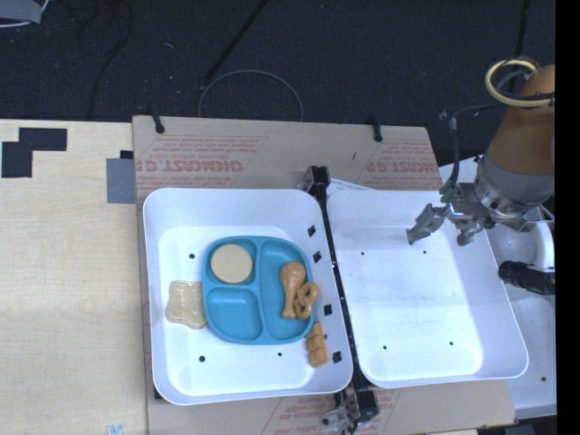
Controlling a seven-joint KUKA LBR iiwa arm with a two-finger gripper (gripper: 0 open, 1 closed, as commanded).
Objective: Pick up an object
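The bench (63,270) carries a cardboard sheet (272,152) on which both bins sit. The right bin (426,333) lies directly under the gripper and extends toward the viewer from it. The left bin (172,216) lies well to the gripper's left, across the black divider (331,279) where the two bins meet.

The arm (521,143) enters from the right, its orange band uppermost. The gripper (444,223) hangs over the far right part of the right bin. Its two fingers are spread apart, with nothing between them.

All objects lie in the left bin, well apart from the gripper. The blue tray (240,320) has three compartments. A round tan disc (230,263) lies in its far-left compartment. A pretzel-shaped piece (297,290) lies in its right compartment, the one nearest the gripper. A pale bread-like slice (186,304) touches the tray's left edge, farthest from the gripper. A small brown piece (316,344) lies just beside the tray's near right corner.
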